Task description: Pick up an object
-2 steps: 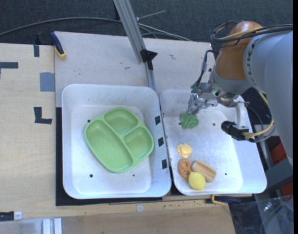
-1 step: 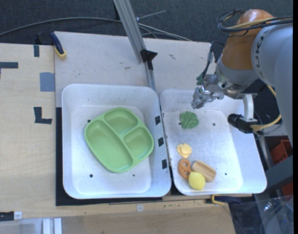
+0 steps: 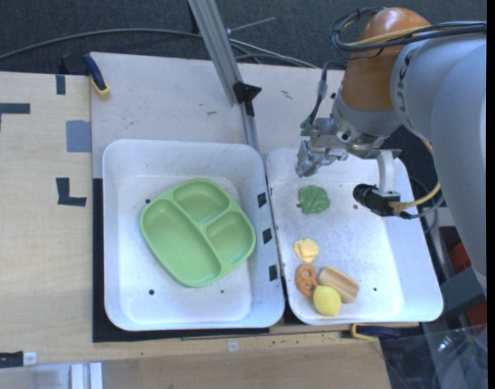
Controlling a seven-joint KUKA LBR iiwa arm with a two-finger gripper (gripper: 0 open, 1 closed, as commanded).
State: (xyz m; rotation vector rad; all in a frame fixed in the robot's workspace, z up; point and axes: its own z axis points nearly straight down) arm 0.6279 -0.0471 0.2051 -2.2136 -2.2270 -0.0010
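Even, soft overhead light, faint shadows, white bins (image 3: 117, 241) slightly washed out, mild overall softness, low resolution

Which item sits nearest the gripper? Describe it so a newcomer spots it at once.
Look in the right white bin, the one without the green divided plate. Near its far end, just below the gripper, lies a small green leafy piece. It lies alone, apart from the yellow and tan items clustered at the bin's near end.
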